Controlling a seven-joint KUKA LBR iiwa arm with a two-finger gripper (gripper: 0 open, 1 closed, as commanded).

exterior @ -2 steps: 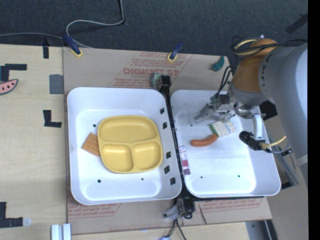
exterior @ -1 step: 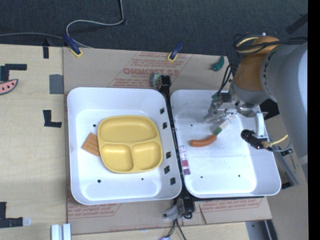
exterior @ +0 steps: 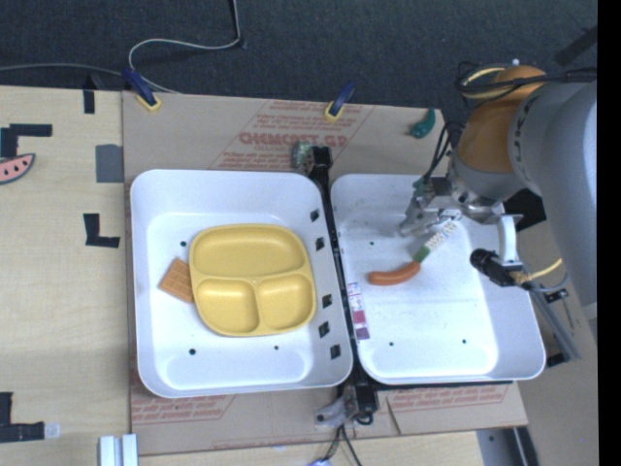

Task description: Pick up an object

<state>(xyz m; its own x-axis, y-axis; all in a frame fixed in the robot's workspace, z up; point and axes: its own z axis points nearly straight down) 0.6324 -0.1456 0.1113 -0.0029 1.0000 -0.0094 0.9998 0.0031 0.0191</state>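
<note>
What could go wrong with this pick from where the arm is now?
The gripper sits above and right of the orange sausage-shaped piece, so closing here could miss it. A small green-tipped item lies right beside that piece and might get nudged or grabbed instead. The piece looks thin and flat on the right bin, so it may slip.

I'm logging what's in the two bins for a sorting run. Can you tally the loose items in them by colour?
Yellow: 1, the divided tray in the left bin
Tan: 1, the flat cracker-like piece tucked under the tray's left edge
Orange: 1, the sausage-shaped item in the right bin
Green and white: 1, the small stick below the gripper
Total: 4
</note>
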